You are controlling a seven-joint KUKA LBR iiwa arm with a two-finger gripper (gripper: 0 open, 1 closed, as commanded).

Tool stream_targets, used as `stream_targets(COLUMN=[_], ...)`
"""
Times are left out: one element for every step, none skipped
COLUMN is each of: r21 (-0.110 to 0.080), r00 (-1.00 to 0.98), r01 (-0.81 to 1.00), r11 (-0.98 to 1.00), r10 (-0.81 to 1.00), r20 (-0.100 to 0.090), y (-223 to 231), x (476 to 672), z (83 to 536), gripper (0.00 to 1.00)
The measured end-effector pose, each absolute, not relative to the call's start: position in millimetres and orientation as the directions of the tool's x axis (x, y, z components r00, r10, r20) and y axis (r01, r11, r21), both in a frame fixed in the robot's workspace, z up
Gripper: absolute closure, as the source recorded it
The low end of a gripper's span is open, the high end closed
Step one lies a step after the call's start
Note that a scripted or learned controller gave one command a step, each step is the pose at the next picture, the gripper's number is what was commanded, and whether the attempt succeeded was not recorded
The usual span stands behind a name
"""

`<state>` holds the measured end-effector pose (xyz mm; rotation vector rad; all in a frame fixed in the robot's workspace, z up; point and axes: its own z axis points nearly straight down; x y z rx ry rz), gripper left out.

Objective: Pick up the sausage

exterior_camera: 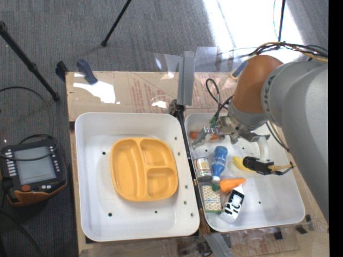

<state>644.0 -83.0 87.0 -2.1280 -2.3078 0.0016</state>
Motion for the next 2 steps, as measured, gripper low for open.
stream_targets(r21=[-0.003,-0.001], r00=[-0.084,-0.074], r01=[0.996,0.997], r11=[0.084,0.074], r10=[0.996,0.997], r20=[0.002,0.0], y=[-82,-61], x=[644.5,644.5], z=[97,231], gripper=[1.0,1.0])
